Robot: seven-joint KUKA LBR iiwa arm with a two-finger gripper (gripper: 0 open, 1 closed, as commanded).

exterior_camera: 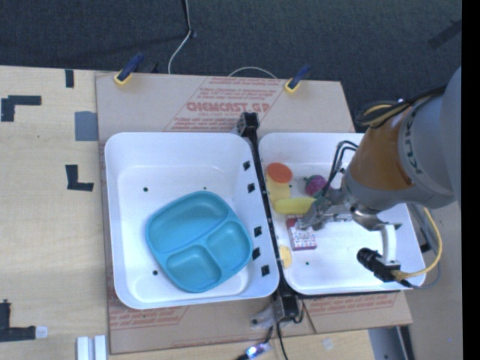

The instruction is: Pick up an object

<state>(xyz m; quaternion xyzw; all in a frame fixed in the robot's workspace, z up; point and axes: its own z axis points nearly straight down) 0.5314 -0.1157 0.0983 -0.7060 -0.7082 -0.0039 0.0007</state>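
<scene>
Reaching into the right bin point(330, 280), the gripper point(309, 221) is lowered beside a yellow block point(293, 205) and a red-printed card point(303, 239); its state cannot be told. "CHEMCAST" is printed on the cardboard point(222, 105).

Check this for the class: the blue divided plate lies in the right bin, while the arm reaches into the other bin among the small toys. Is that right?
One detail is wrong. The camera view shows the blue divided plate in the left bin, not the right. The arm does reach into the other bin, among the small toys such as the orange one and the purple one.
</scene>
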